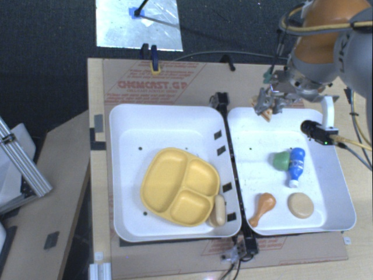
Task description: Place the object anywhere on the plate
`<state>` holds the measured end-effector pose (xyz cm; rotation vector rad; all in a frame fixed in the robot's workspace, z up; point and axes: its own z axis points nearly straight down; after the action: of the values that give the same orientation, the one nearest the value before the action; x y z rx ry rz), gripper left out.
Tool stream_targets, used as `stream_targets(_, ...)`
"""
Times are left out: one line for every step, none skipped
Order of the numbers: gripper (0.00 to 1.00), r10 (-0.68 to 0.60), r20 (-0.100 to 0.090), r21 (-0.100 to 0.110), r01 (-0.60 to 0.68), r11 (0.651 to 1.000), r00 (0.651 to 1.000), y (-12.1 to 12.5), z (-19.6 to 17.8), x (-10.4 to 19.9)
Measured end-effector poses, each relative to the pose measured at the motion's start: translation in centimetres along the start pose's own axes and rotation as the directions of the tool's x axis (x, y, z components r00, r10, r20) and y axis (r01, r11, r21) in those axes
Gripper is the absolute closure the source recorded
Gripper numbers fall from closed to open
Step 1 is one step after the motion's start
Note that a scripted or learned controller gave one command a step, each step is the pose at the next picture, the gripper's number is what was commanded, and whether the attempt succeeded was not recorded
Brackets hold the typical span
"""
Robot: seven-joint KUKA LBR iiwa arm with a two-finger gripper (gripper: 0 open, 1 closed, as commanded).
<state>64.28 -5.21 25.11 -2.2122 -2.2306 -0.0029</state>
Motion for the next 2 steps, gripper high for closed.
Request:
stream_targets(1.00,-0.001,0.000,0.000,0.001,1.000,1.000,-0.5,-0.4,5.1)
stream_targets(1.00,-0.001,-0.001,0.001,0.001,1.000,1.000,-1.1,1.5,10.7)
